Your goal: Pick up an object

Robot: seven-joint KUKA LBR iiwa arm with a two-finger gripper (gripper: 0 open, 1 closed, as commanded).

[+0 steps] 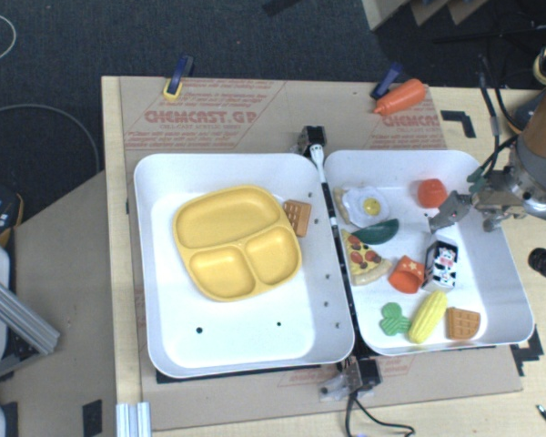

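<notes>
1. Where the arm reaches in from the right, its jaws (469, 209) hang over the right bin (500, 271) near that bin's far right part — whether they are released or clenched cannot be told, and nothing shows between them.
2. The right bin holds the toy foods: a fried egg (366, 205) at its far left, a dark green pod (375, 232) just below it, and a pizza slice (364, 257) nearer still.
3. A red round piece (430, 192) lies just left of the jaws; a small black-and-white carton (444, 264) stands below them.
4. A red cup-like piece (406, 275) touches the carton's left side.
5. Along the near edge lie a green piece (394, 319), a corn cob (429, 314) and a waffle (462, 322) — side by side.
6. The left bin (164, 335) carries a yellow divided plate (237, 241), with a small waffle piece (298, 216) just beside its right rim.
7. On the desk (127, 116) beyond the bins rests an orange carrot (400, 96).
</notes>
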